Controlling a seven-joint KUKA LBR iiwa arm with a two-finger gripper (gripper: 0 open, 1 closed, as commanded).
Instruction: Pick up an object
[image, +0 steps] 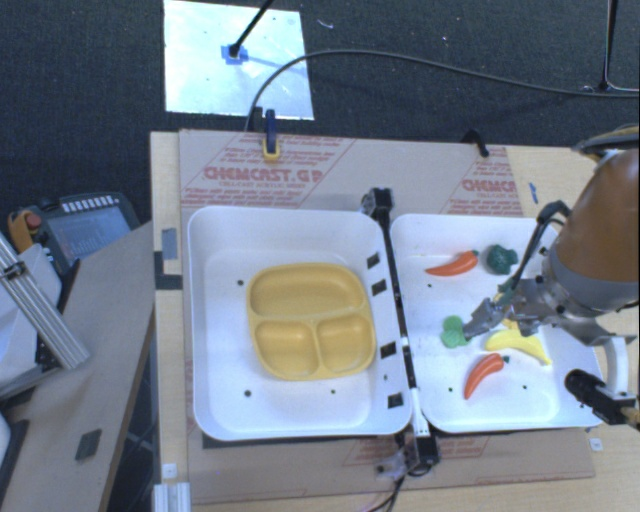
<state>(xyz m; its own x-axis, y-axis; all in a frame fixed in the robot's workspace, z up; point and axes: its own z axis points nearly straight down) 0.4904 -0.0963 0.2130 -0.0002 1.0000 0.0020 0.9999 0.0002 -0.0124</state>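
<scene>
The right bin (440, 400) holds several toy foods. An orange-red chili (452, 264) and a dark green broccoli piece (500, 258) lie near its far side. A small green vegetable (455, 332) sits mid-bin, a yellow banana (522, 344) lies right of it, and a red-orange pepper (484, 372) is nearer the front. My gripper (488, 316) reaches in from the right, low over the bin. Its tip is between the green vegetable and the banana, just above the banana's left end. No object shows in its grasp.
The left bin (215, 300) holds a yellow divided plate (305, 320). A black-clipped divider (392, 300) runs between the bins. The arm's grey-and-orange body (600, 240) hangs over the right bin's right edge. A teach pendant (85, 232) lies at the far left.
</scene>
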